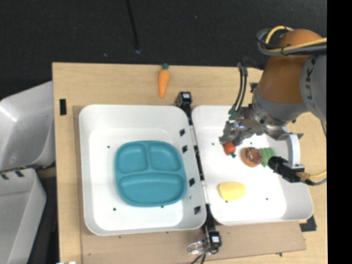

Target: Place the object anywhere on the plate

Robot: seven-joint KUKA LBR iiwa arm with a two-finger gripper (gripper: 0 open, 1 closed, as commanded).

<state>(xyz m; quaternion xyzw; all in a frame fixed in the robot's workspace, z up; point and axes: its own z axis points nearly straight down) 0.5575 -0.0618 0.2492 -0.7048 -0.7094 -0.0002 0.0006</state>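
Over the right bin [297, 205] my gripper [230, 142] hangs low, near the bin's left-centre. Finger state: I cannot tell. A small red-orange item [229, 148] sits at the fingertips; contact is unclear. Just right of it lie a brown round piece [252, 156] and a green piece [266, 157]. A yellow object [231, 191] rests nearer the front. The teal plate [149, 172] lies in the left bin [93, 213]. A carrot [163, 81] lies on the bench [110, 81], behind the bins.

The end effector [229, 143] hangs over the right bin [212, 202], touching a small red object [229, 148].
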